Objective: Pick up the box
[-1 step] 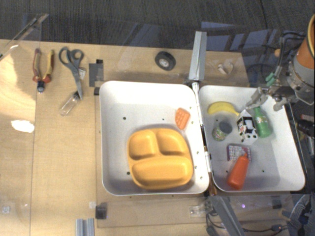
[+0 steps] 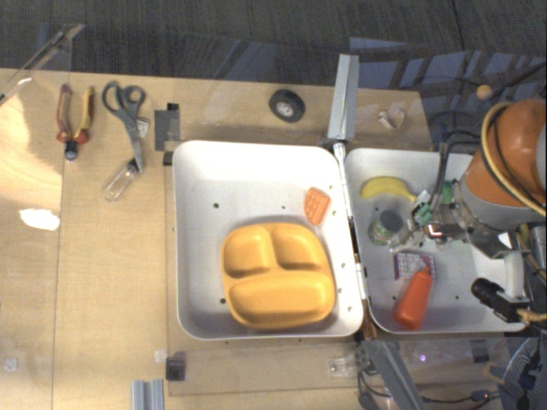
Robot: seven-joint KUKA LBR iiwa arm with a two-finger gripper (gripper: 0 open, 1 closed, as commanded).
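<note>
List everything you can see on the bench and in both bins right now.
Tray: 1, yellow, left bin.
Waffle: 1, orange, left bin, by its right wall.
Banana: 1, yellow, right bin, top.
Bottle: 1, orange-red, right bin, bottom.
Box: 1, small, patterned, right bin, above the bottle.
Scissors: 1, grey, bench top left.
Pliers: 1, red-handled, left of the scissors.
Tape roll: 1, black, above the left bin.
Gripper: 1, over the right bin.

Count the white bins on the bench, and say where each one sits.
2. The left bin holds the yellow divided tray and a small orange piece. The right bin sits beside it, under the arm.
</note>
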